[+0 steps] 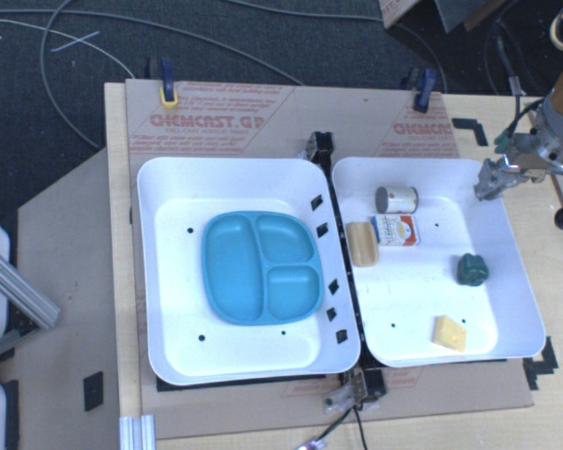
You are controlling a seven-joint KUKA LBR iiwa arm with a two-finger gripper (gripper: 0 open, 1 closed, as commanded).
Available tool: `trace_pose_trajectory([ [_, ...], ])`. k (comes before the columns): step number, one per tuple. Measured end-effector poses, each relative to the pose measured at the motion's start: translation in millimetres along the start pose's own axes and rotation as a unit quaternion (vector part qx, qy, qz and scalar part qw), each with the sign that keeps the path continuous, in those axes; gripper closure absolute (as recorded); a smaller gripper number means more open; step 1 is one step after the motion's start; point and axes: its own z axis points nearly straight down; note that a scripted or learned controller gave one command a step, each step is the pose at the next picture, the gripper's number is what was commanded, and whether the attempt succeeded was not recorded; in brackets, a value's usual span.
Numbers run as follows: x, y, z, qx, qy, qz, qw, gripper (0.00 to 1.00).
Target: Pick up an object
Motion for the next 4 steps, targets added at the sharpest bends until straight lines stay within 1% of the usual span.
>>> trace_pose_trajectory([
  [1, -0.4, 1.4, -23.0, 0.002, 0.001, 0.0, 1.0, 1.0],
  [2, 53.1, 0.0, -31.8, 0.004, 0.003, -0.003, 1.0, 1.0],
  [3, 98.3, -11.3, -23.5, 0.005, 0.003, -0.002, 1.0, 1.0],
  [4, 147.6, -25.8, -28.7, 0.005, 0.003, -0.002, 1.0, 1.0],
])
